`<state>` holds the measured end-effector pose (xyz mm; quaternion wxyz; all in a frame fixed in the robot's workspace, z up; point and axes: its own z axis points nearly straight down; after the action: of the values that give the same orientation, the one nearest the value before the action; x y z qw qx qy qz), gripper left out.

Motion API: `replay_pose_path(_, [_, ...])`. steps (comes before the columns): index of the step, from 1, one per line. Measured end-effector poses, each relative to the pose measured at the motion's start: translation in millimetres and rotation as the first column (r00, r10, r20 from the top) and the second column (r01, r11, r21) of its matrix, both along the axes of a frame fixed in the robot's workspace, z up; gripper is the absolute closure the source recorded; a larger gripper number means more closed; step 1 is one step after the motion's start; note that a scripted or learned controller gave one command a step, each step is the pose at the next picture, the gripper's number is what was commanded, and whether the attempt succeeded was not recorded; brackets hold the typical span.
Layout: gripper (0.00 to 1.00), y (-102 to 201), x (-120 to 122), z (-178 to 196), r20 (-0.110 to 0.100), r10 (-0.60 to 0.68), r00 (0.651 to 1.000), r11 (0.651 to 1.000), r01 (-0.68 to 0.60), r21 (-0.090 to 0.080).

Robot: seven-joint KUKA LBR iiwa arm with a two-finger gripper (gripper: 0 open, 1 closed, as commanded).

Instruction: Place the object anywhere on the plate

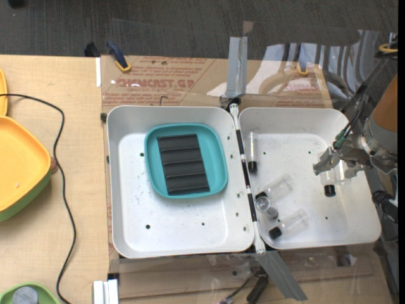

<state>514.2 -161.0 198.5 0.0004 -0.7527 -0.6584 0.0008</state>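
While the teal plate [186,159] lies in the left bin [126,189], the gripper [332,164] at right grasps a clear vial [330,181] above 3 others.

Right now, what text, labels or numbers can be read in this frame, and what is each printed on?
"CHARCAST.G?" roughly, in red on the cardboard sheet behind the left bin; blurred, so the reading is uncertain.
Smaller red lines above and below it: too blurred to read.
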Motion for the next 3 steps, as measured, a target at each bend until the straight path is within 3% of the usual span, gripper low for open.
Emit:
replay_pose_path(1, [0.00, -0.1, 0.0, 0.1, 0.000, 0.000, 1.000, 1.000, 0.000, 0.000])
replay_pose_path(2, [0.00, -51.5, -7.2, 121.1, -0.001, 0.098, 0.995, 0.995, -0.098, -0.001])
replay_pose_path(3, [0.00, -51.3, -10.3, 242.3, -0.001, 0.026, 1.000, 1.000, -0.026, -0.002])
